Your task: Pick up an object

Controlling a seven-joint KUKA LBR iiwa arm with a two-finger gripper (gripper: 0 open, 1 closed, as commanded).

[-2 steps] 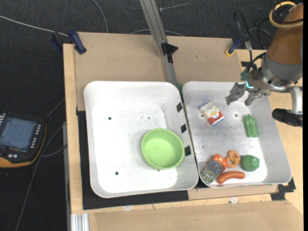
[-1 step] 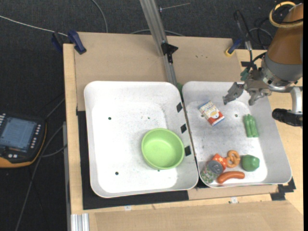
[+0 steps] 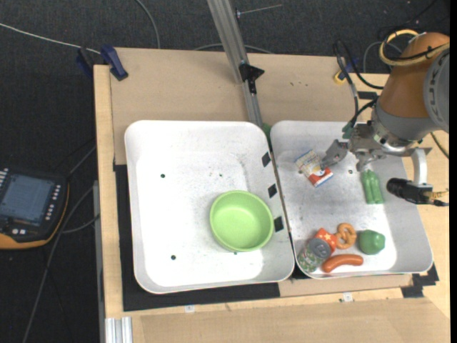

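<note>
Landmark = green bowl [image 3: 241, 220], sits in left bin [image 3: 153, 184], near that bin's front-right corner, upright, open side up.

Nearest the camera, right of the bowl across the bin divider, in right bin [image 3: 407, 224]: cluster along the front edge. Glass jar [image 3: 315, 251] on its side closest to the bowl; red sausage [image 3: 342, 262] just right of the jar, touching or nearly so. Orange piece [image 3: 325, 236] and pretzel [image 3: 346, 234] just behind those. Green pepper [image 3: 370, 242] at the far right end of the cluster, well apart from the bowl.

Farther back, right of bowl: green bottle [image 3: 371, 188] lying lengthwise, alone on bare bin floor.

Back-right of bowl: small snack packet [image 3: 315, 168], white w/ red end, tilted, lying flat on bin floor.

Gripper [image 3: 351, 153] hangs over the rear part of the right bin, back-right of bowl. Fingers [image 3: 335, 150] spread apart, nothing between them. One finger tip is just beside the packet's right edge; contact can't be judged. Other finger sits above the green bottle's far end, apart from it.

Arm [image 3: 410, 84] w/ orange band enters from the right, behind the bowl's level. Metal pole [image 3: 232, 41] rises from the bench behind the bowl.
</note>
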